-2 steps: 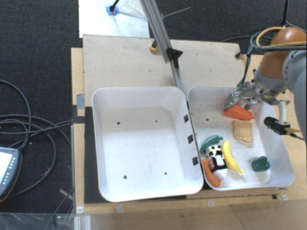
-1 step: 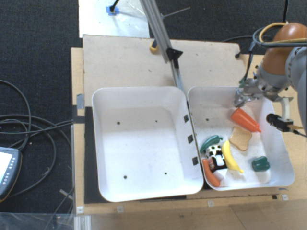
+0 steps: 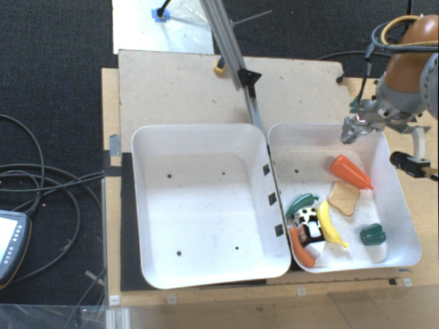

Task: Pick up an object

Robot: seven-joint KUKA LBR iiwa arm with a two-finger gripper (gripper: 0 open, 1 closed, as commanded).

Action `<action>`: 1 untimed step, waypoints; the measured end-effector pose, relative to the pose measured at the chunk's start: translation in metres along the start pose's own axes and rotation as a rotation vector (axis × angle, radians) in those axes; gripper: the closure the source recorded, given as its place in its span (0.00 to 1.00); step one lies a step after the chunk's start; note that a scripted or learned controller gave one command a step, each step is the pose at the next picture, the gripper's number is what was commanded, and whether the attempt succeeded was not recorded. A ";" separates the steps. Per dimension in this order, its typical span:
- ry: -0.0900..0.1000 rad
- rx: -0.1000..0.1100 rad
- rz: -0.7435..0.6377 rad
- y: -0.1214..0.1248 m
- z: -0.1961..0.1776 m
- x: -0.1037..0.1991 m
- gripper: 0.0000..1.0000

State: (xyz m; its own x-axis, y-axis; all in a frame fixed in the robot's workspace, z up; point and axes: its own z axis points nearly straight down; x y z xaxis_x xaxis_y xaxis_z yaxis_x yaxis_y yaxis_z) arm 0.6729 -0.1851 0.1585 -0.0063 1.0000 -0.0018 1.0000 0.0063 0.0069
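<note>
Several toy foods clustered in right bin (image 3: 394, 177), all toward near/right half; left bin (image 3: 199, 197) beside it. Gripper (image 3: 351, 130) hovering over far edge of right bin, above and just left of carrot, nothing seen between fingers; can't tell if spread or pressed together, too small and blurred at this angle.

Closest candidate: orange carrot (image 3: 351, 172), lying flat, tapered, pointing roughly toward near-right, clear of neighbours on far side. Prob. hollow plastic: light, stiff, smooth, so likely slippery. Best taken across thick end, jaws square to long axis; grabbing near thin tip risks squirting out.

Toast slice (image 3: 343, 197) just near of carrot, touching or nearly so. Flat, low profile, hard to get fingers under; edge pinch only.

Yellow banana (image 3: 330, 225) beside toast, curved, lying against black-and-white block (image 3: 311, 229). Light, rigid prob.; mid-body grip ok but crowded on left side.

Green pepper-like piece (image 3: 372, 234) near right wall, sitting on or by a white object (image 3: 376, 252); rounded, may roll.

Green item (image 3: 302, 202) and red-orange item (image 3: 300, 245) tight along left wall of bin, little finger clearance.

Judgement: carrot easiest, most open space around it, shortest reach.
</note>
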 end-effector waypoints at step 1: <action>-0.001 -0.002 0.000 0.002 -0.056 -0.001 1.00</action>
State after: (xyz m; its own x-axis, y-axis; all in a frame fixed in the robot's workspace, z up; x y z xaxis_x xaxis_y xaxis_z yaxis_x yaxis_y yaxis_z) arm 0.6750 -0.1855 0.2141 -0.0063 1.0000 -0.0025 0.9999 0.0063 0.0090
